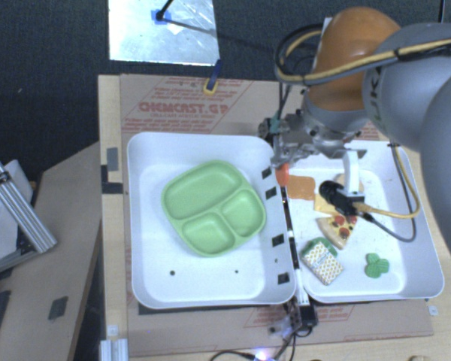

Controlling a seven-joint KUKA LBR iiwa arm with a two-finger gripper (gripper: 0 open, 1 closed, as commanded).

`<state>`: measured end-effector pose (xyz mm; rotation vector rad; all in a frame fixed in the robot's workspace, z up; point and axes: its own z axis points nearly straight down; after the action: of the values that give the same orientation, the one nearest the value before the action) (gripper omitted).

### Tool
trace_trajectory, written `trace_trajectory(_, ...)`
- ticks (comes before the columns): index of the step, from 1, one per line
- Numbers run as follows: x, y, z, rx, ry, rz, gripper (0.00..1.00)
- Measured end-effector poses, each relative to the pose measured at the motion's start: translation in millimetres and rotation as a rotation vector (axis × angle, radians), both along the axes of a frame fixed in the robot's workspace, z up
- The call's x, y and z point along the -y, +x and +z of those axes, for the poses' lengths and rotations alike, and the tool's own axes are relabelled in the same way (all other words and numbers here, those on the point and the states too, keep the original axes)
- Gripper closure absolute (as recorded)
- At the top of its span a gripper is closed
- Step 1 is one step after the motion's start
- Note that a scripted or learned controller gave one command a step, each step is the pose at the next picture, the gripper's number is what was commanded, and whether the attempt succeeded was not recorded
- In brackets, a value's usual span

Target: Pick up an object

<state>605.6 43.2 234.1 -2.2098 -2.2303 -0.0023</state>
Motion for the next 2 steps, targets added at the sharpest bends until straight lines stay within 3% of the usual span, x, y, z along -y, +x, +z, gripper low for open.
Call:
trace_trajectory(1, -37.5, -25.7, -7.2, -0.002, -0.001, -0.001, 1.00)
trace_trajectory(2, -40.2, -21.2, -3.0, 0.001, -0.002, -0.002, 1.00)
